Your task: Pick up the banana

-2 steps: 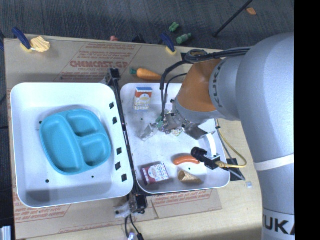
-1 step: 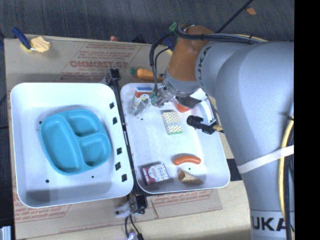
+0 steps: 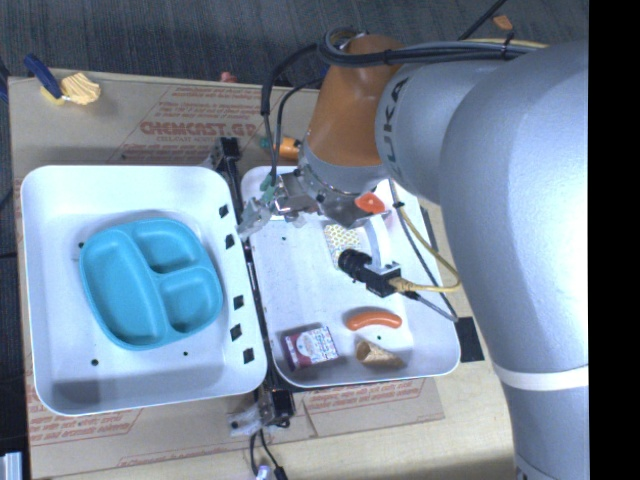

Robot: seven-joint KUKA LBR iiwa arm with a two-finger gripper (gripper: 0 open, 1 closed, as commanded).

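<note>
On the desk (image 3: pixel 150 118), far to the left and outside both bins, a small cream thing with a blue handle (image 3: pixel 78 90) is seen. The left bin (image 3: pixel 40 268) is taken up by a blue tray (image 3: pixel 150 280) with three compartments, laid flat.

The pincer (image 3: pixel 272 206) is placed low in the near-left upper corner of the right bin (image 3: pixel 300 288), close to the wall shared with the left bin. Whether it is wide or narrow cannot be told, and nothing is seen to be gripped by it.

Along the lower edge of the right bin, a dark red packet (image 3: pixel 310 347) is laid flat. Just to its right, a pale tan wedge (image 3: pixel 380 354) is found, with an orange sausage (image 3: pixel 373 319) just above it, lying crosswise. A small red-orange piece (image 3: pixel 370 203) is seen higher up, tucked against the wrist.

The banana (image 3: pixel 345 236) is perhaps the pale yellowish patch in the upper middle of the right bin, just below the wrist and to the right of the pincer. Only a small part of it is shown, marked with a fine checked pattern, and its shape cannot be judged. It is overhung by the grey arm (image 3: pixel 500 168) and the orange band (image 3: pixel 345 108), by which the upper right of the bin is covered.
</note>
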